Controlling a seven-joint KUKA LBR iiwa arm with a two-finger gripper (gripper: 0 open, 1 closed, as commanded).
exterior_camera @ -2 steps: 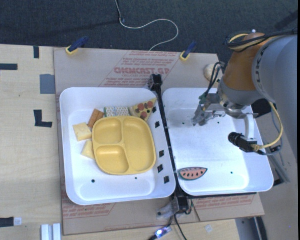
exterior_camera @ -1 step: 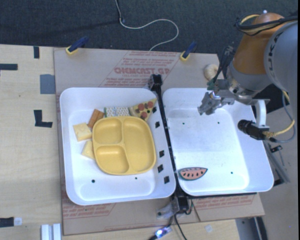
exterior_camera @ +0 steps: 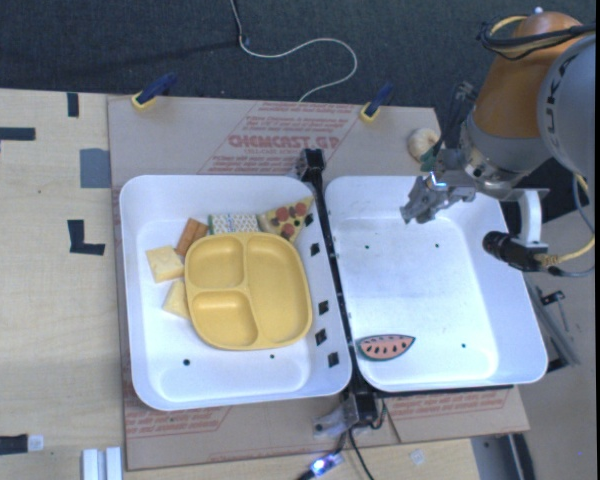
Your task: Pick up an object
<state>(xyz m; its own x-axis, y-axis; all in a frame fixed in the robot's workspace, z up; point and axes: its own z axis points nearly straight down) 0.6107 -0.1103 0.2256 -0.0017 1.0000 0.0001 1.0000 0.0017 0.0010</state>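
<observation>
A watermelon slice toy (exterior_camera: 385, 346) lies near the front edge of the right bin (exterior_camera: 500, 343). In the left bin (exterior_camera: 140, 258) a yellow divided plate (exterior_camera: 248, 290) covers part of several food pieces: a pizza slice (exterior_camera: 288, 217), a patterned piece (exterior_camera: 233, 224), a brown piece (exterior_camera: 190, 235) and pale yellow squares (exterior_camera: 164, 263). My gripper (exterior_camera: 420, 206) hangs over the back of the right bin, far from the watermelon slice, with nothing visible between its fingers.
A black divider with clips (exterior_camera: 325, 268) runs between the bins. A cable (exterior_camera: 280, 48) loops over the dark floor behind the bench. Blue and yellow clamps (exterior_camera: 154, 90) hold the cardboard sheet at the back.
</observation>
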